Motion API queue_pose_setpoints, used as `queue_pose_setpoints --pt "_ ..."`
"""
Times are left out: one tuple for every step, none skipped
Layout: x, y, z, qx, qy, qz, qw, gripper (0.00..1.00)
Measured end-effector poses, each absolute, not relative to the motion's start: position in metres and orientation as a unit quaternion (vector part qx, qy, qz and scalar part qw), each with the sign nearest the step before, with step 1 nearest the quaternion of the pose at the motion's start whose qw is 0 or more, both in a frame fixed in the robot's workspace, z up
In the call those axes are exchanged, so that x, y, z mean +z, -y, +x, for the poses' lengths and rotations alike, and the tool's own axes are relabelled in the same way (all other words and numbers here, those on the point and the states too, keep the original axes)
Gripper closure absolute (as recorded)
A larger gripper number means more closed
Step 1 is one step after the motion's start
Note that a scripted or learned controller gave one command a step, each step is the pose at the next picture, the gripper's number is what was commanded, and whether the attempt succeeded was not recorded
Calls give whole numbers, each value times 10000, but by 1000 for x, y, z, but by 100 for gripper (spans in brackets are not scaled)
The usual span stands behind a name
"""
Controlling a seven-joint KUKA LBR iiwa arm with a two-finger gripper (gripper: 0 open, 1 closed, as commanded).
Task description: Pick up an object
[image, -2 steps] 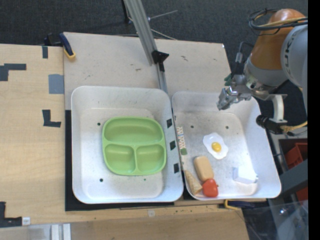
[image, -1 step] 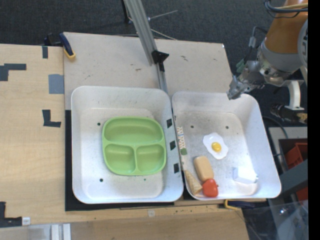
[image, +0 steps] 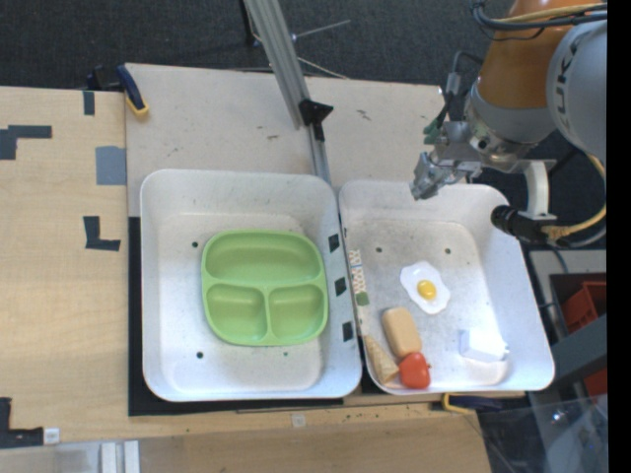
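I see the metal two-finger gripper [image: 430, 183] over the right white plastic bin's [image: 513, 264] far rim; whether its claw is spread I cannot tell. Flat glossy fried egg [image: 425, 289] lies below.

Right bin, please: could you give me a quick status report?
Gripper above right bin's far rim, holding nothing. Fried egg, bread roll, tomato lie untouched. Nothing in the way.

The two white bins [image: 158, 294] look like matt plastic, speckled with scuffs. The green divided plate [image: 264, 286] is smooth, slightly glossy plastic. The bench [image: 49, 264] has a pale wood-grain finish. The arm's orange band [image: 537, 28] shines glossy.
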State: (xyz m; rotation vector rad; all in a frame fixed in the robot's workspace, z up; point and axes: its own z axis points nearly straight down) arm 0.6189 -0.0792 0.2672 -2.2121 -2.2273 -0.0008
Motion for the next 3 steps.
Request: queue_pose_setpoints --pt "265 34 612 2 7093 -7049 14 100" --pt "265 -23 600 5 7096 -7046 15 100" --pt "254 -64 585 12 7090 -7052 16 100"
